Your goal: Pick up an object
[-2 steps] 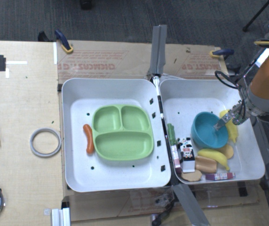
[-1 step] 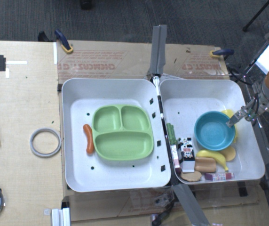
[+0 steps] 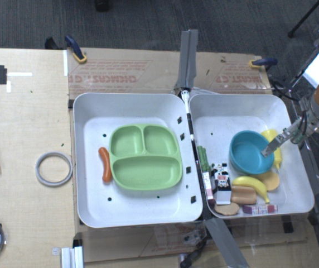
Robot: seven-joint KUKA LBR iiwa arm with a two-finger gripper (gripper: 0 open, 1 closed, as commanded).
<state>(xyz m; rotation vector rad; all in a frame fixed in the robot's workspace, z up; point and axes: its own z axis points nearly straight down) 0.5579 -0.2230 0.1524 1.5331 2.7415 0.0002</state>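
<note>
Reaching in from the right, pincer (image 3: 270,147) low over the right bin (image 3: 243,108), tip at the right rim of the blue bowl (image 3: 250,151); cannot tell whether spread or pressed together (too small and blurred); nothing visibly pinched.

Step in hand, by judgement: the approach, with no grasp made yet. Likeliest target the blue bowl, or the yellow banana (image 3: 253,183) just near of it; no firm way to tell which.

Next move calls for a short descent and a clean closure on one thing alone; crowded neighbours (a brown bread-like piece (image 3: 243,195), a small cow-print carton (image 3: 222,179), a tan cookie (image 3: 227,209)) leave little room, so a glancing contact looks possible.

Blue bowl sitting upright, opening upward, round, so no long axis to speak of; placed right of centre in the right bin. Banana lying flat, long axis running left to right, curving toward the near right.

Left bin (image 3: 131,102) carrying a green divided plate (image 3: 145,157) with an orange carrot-like piece (image 3: 106,164) just left of it; grey ring (image 3: 53,168) on the desk (image 3: 25,127), well apart.
</note>
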